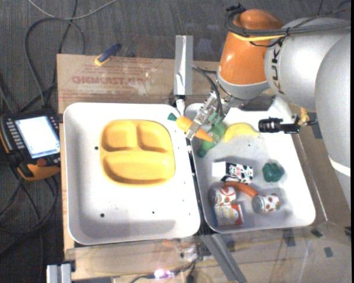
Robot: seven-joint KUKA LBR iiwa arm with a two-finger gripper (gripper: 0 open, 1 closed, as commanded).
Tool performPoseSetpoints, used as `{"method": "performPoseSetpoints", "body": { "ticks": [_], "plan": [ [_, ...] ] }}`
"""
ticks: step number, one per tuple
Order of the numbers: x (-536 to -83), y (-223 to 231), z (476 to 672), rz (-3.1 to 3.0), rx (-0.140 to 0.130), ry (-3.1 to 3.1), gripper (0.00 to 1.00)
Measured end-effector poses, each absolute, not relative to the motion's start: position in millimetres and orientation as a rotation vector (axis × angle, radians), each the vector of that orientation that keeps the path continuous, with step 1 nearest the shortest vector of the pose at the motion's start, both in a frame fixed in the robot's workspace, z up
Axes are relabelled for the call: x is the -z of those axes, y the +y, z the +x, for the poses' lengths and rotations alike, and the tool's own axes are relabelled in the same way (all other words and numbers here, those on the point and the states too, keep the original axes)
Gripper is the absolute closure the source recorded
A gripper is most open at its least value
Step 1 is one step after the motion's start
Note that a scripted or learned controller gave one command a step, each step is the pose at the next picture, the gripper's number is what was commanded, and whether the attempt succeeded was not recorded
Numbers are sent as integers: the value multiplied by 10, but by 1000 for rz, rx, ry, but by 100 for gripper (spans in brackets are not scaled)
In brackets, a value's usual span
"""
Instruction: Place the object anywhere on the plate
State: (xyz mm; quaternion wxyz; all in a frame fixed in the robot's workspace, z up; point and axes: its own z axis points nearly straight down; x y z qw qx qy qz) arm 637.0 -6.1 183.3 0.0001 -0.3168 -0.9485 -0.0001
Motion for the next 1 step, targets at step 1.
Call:
{"method": "performPoseSetpoints", "body": {
  "ticks": [1],
  "plan": [
    [-1836,-61,6371,-996,2,-2980,0]
  ]
}}
